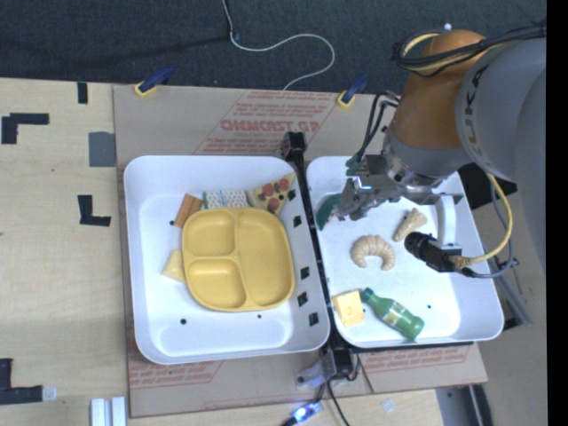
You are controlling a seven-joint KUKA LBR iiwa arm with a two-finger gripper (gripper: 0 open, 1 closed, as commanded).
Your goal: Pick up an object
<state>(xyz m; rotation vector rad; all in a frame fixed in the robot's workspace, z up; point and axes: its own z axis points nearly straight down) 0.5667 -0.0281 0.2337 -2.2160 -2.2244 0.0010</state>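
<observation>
My gripper [358, 204] hangs low over the upper left part of the right bin [470, 327], under the grey and orange arm. A dark green piece [327, 209] lies just to its left, close to the bin wall. Below the gripper rests a tan croissant [374, 251]. To the right of the gripper lies a small pale tan piece [410, 223]. Near the front of the same bin a green bottle [393, 314] lies on its side next to a yellow block [350, 308]. Nothing can be seen held in the gripper.
The left bin [151, 327] holds a yellow divided plate [238, 257], with a pizza slice [275, 193], an orange-brown piece [188, 209] and a yellow wedge [174, 264] around it. A black divider [308, 238] runs between the bins. The arm's cable [497, 238] loops over the right bin's right side.
</observation>
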